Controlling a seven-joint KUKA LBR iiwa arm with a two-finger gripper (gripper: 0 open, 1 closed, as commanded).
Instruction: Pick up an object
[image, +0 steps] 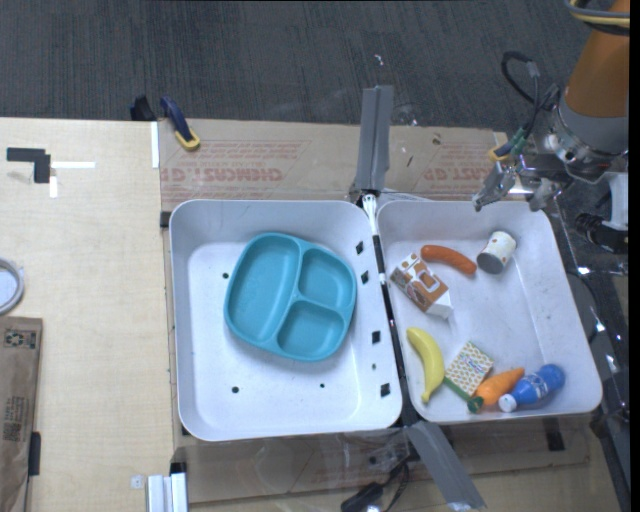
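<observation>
Nearest me, along the right bin's (560, 300) front edge, lie a banana (428, 362), carrot (497, 384) and blue bottle (532, 388), with a carton (421, 285), sausage (449, 258) and small cup (496, 251) farther back, all loose for picking. Beyond its far rim hangs the gripper (517, 186), holding nothing, its opening too unclear to tell.

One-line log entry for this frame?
phase: pre-grasp | pincer: over right bin's far rim, nothing held | nearest: cup, sausage

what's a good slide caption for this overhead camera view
Grey-and-orange arm's tool above the right white bin's far edge; teal divided plate in the left white bin.
</observation>
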